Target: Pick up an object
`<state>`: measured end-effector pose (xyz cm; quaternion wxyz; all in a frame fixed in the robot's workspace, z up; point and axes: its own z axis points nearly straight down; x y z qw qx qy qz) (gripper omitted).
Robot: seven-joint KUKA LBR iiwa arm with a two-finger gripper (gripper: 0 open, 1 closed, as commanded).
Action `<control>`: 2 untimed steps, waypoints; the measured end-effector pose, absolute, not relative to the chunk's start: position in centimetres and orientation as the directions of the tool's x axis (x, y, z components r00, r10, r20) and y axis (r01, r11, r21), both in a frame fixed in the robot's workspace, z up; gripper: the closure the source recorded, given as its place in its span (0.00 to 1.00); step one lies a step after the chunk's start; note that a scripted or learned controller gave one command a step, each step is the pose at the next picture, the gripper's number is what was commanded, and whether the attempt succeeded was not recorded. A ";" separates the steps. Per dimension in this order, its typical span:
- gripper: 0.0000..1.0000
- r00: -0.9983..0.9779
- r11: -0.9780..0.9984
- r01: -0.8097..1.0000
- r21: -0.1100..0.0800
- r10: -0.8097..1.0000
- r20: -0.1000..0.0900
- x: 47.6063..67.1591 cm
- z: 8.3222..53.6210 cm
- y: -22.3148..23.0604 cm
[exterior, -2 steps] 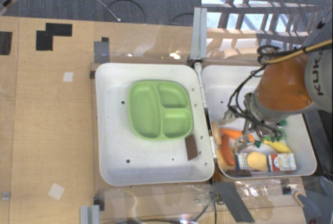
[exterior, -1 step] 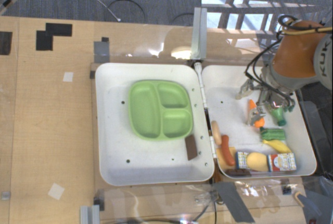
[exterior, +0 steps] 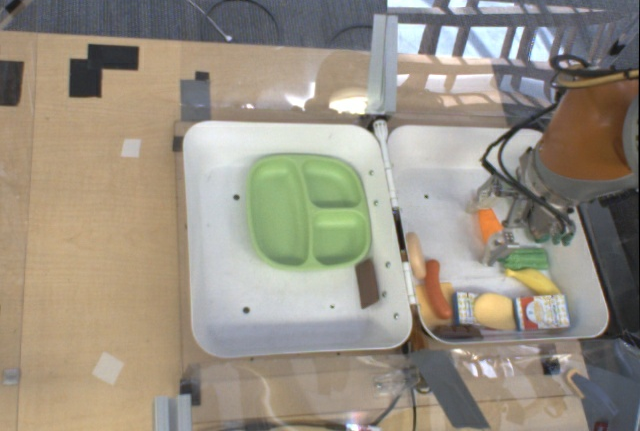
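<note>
Hanging over the right bin (exterior: 600, 314), the arm's gripper (exterior: 508, 237) sits low among the clutter in the camera view, its metal fingers splayed a little around an orange carrot-like piece (exterior: 486, 223). Whether they are closed on it or merely beside it cannot be told from this angle.

Taking the carrot piece as landmark: just below and right of it lie a green piece (exterior: 530, 258) and a yellow banana-like toy (exterior: 534, 280); further below, along the bin's near wall, stand a small carton (exterior: 466, 308), a yellow lemon-like toy (exterior: 494, 310) and a second carton (exterior: 545, 313). A hot-dog toy (exterior: 432, 287) lies down-left. Well to the left, the other bin (exterior: 215, 319) bears a green divided plate (exterior: 305, 210) and a brown bar (exterior: 367, 282).

The carrot piece looks like light, stiff plastic, smooth and tapered, so likely slippery; a pinch across its thicker middle seems safest.
</note>
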<state>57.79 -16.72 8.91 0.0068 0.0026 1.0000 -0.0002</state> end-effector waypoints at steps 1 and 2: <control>1.00 -1.000 1.000 -0.001 -0.002 -0.002 -0.025 58.2 10.1 -16.6; 1.00 -0.958 0.958 -0.288 -0.002 -0.288 -0.009 62.8 20.8 -18.6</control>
